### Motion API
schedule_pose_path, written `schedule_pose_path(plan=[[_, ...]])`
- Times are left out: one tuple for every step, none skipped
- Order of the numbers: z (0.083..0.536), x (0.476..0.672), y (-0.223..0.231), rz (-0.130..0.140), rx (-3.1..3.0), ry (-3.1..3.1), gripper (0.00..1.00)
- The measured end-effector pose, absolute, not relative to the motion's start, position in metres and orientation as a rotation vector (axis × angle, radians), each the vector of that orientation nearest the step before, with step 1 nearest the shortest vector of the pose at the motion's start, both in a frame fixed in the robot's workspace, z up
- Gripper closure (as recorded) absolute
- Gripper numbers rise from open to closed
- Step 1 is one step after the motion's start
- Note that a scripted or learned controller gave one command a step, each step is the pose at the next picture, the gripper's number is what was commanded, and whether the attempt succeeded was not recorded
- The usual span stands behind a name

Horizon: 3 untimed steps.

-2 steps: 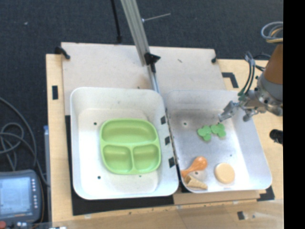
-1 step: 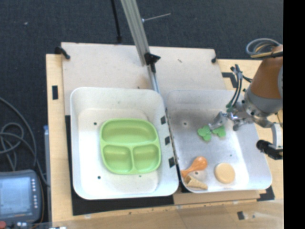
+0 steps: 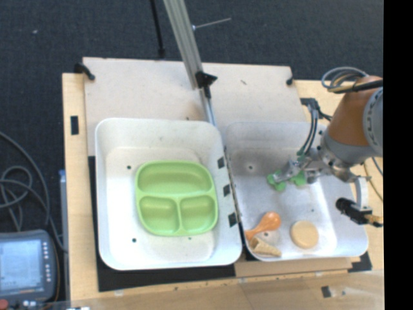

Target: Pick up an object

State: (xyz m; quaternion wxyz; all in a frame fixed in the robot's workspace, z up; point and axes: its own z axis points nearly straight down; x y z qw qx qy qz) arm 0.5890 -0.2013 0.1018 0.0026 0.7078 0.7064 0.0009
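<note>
The end effector point(image 3: 288, 177) is being held low over bare floor of the right bin point(image 3: 258, 147); its grip state cannot be told. The nearest targets, a biscuit point(image 3: 304, 234) and orange spoon point(image 3: 266, 224), are lying toward six o'clock, so air risks being grabbed.

- Two bins are set side by side on the bench point(image 3: 161, 86).
- A divided tray point(image 3: 175, 197) is laid in the left bin point(image 3: 116, 141).
- In the right bin point(image 3: 258, 141), a round disc point(image 3: 304, 234) is placed near the front edge, with a spoon point(image 3: 265, 224) to its left and a cone point(image 3: 265, 245) just before the spoon.
- The gripper point(image 3: 288, 178) is positioned over the right bin, behind these items.
</note>
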Motion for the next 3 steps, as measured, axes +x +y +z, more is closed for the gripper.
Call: schedule_pose_path(plan=[[0.116, 0.590, -0.203, 0.007, 2.220, 2.209, 1.00], [0.162, 0.585, -0.206, 0.004, 2.222, 2.213, 1.00], [0.219, 0.591, -0.198, 0.006, 2.212, 2.220, 1.00]])
